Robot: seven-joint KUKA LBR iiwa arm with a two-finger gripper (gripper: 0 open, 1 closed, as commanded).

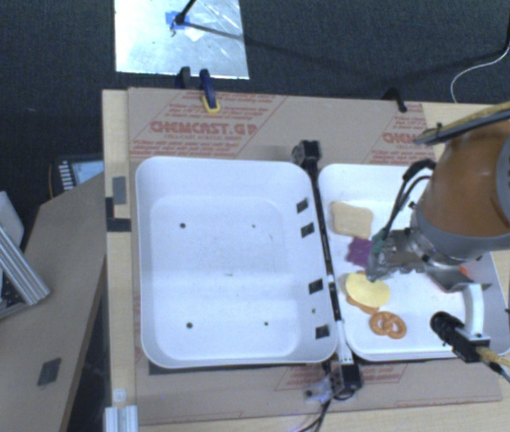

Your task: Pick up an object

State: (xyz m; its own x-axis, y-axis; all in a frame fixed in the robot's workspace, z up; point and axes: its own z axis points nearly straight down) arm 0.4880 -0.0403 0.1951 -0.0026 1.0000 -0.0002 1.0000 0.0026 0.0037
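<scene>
- The gripper [382,268] hangs low in the right bin [362,176], between the purple piece [359,251] and the yellow piece [365,290]; its state I cannot tell.
- Step in hand, likely: reaching to grasp. Next, close on one piece and lift.

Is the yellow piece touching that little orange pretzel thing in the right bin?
Apart. The camera view shows a strip of white bin floor between the yellow piece and the orange pretzel.

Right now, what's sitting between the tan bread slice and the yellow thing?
In the camera view, a small purple object lies between the bread slice and the yellow piece, beside the gripper.
</scene>
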